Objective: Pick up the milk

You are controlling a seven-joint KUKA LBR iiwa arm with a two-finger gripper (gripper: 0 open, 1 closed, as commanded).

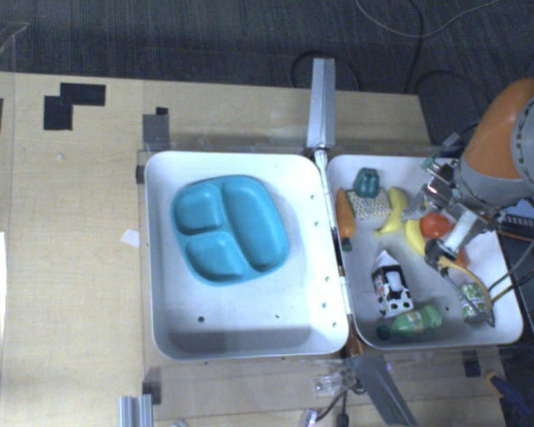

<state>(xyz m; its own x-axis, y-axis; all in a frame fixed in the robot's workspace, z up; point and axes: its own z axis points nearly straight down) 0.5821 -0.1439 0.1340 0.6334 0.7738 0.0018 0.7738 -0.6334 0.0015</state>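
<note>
The milk [390, 288], a small white carton with black patches, lies in the right bin [507, 326], near its middle front. My gripper [433, 210] hangs over the back right part of that bin, above a red tomato [434, 225] and a banana [397, 210]. It is up and to the right of the milk and well apart from it. Nothing shows held in the gripper.
A green bottle [411, 321] lies just in front of the milk. A carrot [344, 213] lies along the bin's left wall, with a teal object [367, 182] at the back. A small packet [473, 299] sits at the front right. The left bin [160, 265] holds a blue divided plate [230, 228].
</note>
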